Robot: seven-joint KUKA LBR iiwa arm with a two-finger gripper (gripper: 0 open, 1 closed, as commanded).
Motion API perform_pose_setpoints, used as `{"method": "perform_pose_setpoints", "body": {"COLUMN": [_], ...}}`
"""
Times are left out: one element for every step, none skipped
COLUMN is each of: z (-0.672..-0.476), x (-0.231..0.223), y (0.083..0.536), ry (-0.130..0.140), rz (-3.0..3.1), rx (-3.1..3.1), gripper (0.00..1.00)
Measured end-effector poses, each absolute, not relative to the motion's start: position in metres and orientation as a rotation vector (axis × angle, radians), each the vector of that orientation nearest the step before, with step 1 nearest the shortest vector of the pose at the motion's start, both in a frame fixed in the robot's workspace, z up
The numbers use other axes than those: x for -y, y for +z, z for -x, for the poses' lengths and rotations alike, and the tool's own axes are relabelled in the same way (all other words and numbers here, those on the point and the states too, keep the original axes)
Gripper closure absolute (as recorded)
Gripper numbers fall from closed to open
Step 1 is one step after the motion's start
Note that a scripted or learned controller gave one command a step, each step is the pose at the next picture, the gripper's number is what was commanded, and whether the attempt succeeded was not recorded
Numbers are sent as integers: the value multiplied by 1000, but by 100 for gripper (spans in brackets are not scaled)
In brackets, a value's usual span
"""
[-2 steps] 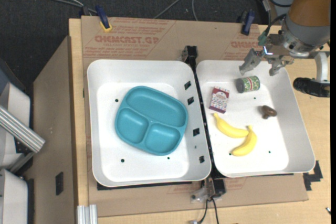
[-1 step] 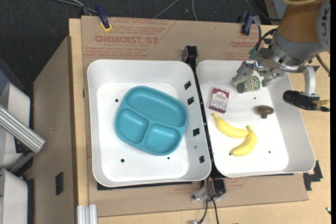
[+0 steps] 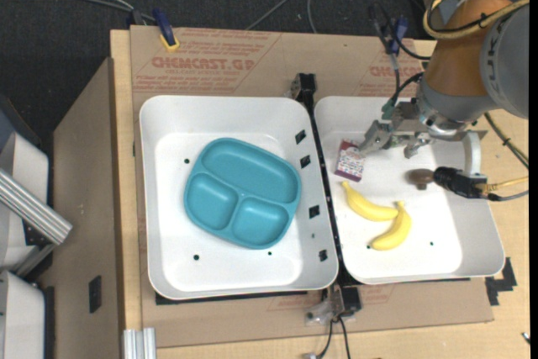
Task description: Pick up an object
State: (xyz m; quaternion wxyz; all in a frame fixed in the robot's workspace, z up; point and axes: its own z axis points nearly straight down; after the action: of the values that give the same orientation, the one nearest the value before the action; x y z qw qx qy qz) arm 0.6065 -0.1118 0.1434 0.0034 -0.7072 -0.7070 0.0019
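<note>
bins (image 3: pixel 160 181): smooth glossy white plastic | divided plate (image 3: pixel 242 192): matt teal plastic | bench board (image 3: pixel 252 63): printed brown cardboard | bananas (image 3: pixel 382 217): smooth yellow skin

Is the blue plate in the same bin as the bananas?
No. The blue plate lies in the left bin, while the two bananas lie in the right bin.

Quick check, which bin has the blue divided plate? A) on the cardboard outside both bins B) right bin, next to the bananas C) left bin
C: the blue divided plate lies in the left bin, while the bananas and a small purple packet sit in the right bin near the gripper.
</note>
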Motion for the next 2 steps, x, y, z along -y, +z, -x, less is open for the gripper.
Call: {"method": "perform_pose_setpoints", "body": {"z": [-608,-611], "x": [111,110], "y": [94,109], "ry": [-3,-13], "rz": [2221,2224], "rx": [2218,2224], "gripper": [0,100]}}
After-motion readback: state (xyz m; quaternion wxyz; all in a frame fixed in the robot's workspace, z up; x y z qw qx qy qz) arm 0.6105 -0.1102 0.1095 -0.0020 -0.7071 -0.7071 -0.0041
